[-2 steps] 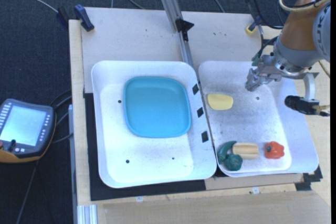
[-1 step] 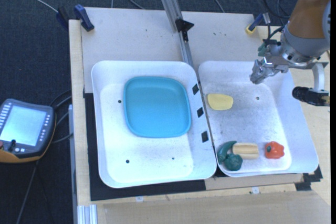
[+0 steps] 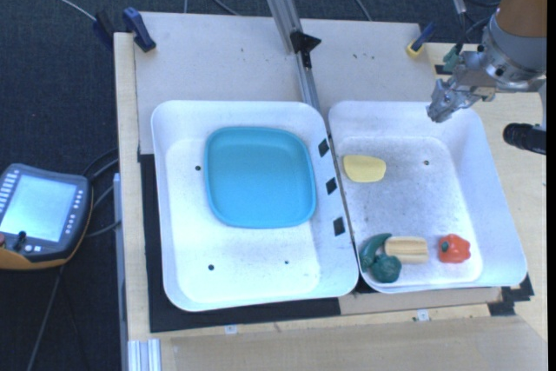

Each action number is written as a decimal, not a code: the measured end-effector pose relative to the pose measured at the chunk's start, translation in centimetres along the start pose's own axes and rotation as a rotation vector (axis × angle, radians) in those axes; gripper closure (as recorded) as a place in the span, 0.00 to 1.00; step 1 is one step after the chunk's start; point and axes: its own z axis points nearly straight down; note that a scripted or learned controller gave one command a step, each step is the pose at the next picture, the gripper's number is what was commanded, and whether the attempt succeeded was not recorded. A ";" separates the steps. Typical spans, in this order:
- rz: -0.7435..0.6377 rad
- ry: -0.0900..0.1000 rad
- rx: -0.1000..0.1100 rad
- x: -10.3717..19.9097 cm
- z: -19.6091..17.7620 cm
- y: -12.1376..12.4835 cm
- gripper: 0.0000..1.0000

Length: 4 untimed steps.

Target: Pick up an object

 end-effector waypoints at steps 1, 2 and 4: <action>-0.004 0.002 0.006 5.5 1.4 0.5 1.00; -0.004 0.002 0.005 10.3 1.3 -0.1 1.00; -0.004 0.002 0.006 20.4 3.6 0.7 1.00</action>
